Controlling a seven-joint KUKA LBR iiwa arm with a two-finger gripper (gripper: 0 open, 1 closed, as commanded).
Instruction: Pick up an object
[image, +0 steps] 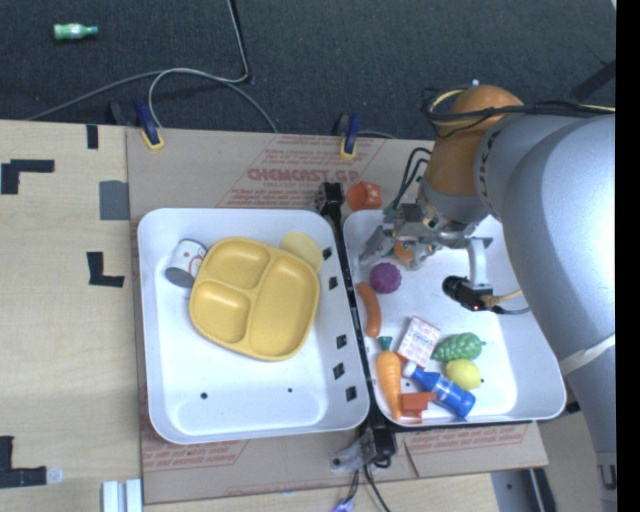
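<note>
Camera view: the arm (540, 200) is reaching in from the right, orange band above the wrist, and the gripper (398, 243) is hanging over the upper left part of the right bin (520, 395). Fingers (378, 240) are pointing down-left and seem slightly parted w/ nothing visible between them. A purple ball (386, 277) is lying just below the fingertips, close but apart from them as far as can be told. A red-orange ball (364, 195) is sitting at the bin's top left corner, above and left of the gripper.

Lower in the same bin: a sausage-like piece (369, 307) is lying along the left wall, just below the purple ball; an orange carrot (388, 374) is lying further down; a white packet (419, 339) is resting near the middle; a green toy (459, 348) and a yellow lemon (464, 375) are sitting side by side, touching; a blue bottle (445, 392) is lying just beside the lemon, near the front wall.

Left bin (160, 330): a yellow divided plate (254, 297) is taking up the centre, w/ a small can (185, 264) touching its left edge. All well apart from the gripper.
</note>
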